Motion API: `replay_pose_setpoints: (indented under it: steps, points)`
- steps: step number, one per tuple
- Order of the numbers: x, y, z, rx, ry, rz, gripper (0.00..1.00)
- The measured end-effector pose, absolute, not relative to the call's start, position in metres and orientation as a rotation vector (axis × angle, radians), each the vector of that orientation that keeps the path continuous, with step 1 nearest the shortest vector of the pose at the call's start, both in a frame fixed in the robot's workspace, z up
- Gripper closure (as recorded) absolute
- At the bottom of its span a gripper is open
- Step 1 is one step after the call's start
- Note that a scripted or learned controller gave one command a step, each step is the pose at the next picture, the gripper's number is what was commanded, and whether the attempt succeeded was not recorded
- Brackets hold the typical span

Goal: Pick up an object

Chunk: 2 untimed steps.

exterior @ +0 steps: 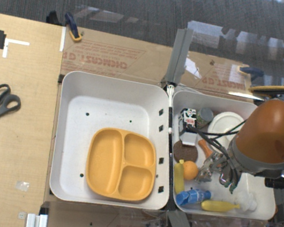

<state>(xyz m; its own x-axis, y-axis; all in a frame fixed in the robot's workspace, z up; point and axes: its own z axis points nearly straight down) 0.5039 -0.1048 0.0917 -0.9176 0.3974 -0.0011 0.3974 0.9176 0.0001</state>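
Gripper (220, 174) low in the right bin (264, 205) beside an orange (190, 170), finger spread impossible to tell.

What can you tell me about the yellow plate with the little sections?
The yellow plate is a rounded-square tray that looks like smooth plastic. Raised ridges split it into three sections: one long one on the left and two smaller ones on the right. It lies flat, right side up, with nothing in it. It sits on the floor of the left bin, toward the front right corner, turned slightly askew. Only the bin touches it.
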Motion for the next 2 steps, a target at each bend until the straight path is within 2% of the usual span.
replay_pose_setpoints:
  steps: [1,2]
  points:
    - [0.596,-0.117,0.093,1.340,2.836,0.000,1.00]
    - [0.604,-0.055,0.254,1.496,2.758,-0.001,1.00]
